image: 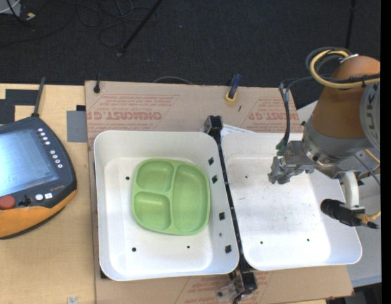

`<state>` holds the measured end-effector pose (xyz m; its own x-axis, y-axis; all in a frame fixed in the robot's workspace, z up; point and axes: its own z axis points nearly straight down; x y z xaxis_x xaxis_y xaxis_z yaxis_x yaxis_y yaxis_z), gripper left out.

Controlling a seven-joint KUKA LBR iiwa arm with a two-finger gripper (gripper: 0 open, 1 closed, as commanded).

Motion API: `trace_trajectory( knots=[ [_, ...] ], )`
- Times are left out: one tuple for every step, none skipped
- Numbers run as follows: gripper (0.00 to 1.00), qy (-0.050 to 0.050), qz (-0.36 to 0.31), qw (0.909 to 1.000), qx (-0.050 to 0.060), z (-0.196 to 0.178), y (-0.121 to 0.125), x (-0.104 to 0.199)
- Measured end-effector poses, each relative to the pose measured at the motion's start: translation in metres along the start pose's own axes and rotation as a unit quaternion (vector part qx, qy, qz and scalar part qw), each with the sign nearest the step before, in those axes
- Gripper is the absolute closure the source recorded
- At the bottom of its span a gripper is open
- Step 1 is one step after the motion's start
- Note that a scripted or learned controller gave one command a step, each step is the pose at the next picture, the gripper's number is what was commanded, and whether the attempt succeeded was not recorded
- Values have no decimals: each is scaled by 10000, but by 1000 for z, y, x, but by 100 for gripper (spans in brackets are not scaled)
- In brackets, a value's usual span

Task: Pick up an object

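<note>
One green plate [171,196], split into three compartments, lies flat in the middle of the left bin [113,151], its underside on the bin floor and its edge apart from every wall. It looks like moulded plastic: light, stiff, smooth and probably slick, not fragile, with a low raised rim and dividing ridges. Lying flat, it gives little to close on from above; the best hold is likely the outer rim, one finger inside a compartment and one outside, or a pinch across a ridge. A smooth rim could slip out as it tilts. The hand [279,170] hangs over the right bin [334,249], well apart from the plate; whether it is spread or closed cannot be told. Beside the bins on the bench [43,258] rests a pendant [27,176].
</note>
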<state>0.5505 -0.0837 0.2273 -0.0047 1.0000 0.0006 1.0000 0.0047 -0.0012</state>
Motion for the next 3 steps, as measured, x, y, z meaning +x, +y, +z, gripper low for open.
trace_trajectory(
  knots=[
    [100,7,5,10000,0,-9,16,37],
    [100,-4,-5,10000,5,-6,28,35],
    [100,0,19,10000,19,-3,14,39]
  ],
)
